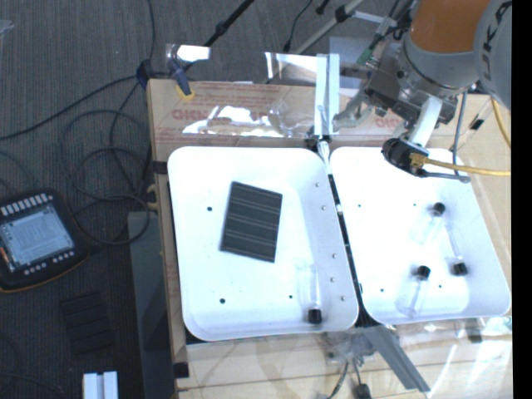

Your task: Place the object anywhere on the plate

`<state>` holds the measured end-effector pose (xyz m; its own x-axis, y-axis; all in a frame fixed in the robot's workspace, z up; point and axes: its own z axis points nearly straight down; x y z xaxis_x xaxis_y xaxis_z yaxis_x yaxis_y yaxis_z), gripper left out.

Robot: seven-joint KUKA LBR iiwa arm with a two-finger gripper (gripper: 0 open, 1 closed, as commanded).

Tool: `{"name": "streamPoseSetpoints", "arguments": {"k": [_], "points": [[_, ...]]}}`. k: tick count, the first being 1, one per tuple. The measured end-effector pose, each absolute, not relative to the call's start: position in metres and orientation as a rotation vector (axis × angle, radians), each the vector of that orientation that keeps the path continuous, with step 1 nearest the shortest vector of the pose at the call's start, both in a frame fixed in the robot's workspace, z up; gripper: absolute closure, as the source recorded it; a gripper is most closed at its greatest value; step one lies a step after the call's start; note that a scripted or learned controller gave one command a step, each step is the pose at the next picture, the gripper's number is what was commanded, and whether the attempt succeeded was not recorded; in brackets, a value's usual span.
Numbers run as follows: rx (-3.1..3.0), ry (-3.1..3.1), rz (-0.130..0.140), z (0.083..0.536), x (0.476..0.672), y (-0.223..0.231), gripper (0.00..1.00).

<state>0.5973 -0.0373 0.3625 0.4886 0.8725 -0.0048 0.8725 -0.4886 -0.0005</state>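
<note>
Gripper [376, 98] at upper right of frame, over far edge of right bin [382, 223]; opening unreadable. Dark ribbed plate [252, 221] flat in left bin [199, 289]. Capped clear vial [313, 293] at lower right of left bin, apart from plate. Three more vials [421, 274] in right bin.

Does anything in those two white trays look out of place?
One clear black-capped tube lies alone in the left tray's front corner, while three similar tubes lie in the right tray. The dark ribbed plate sits askew.
</note>
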Motion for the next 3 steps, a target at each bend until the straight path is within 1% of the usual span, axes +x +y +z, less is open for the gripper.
{"name": "streamPoseSetpoints", "arguments": {"k": [3], "points": [[2.709,1.588,-0.007,0.3625,0.5973,-0.0373,0.00]]}}
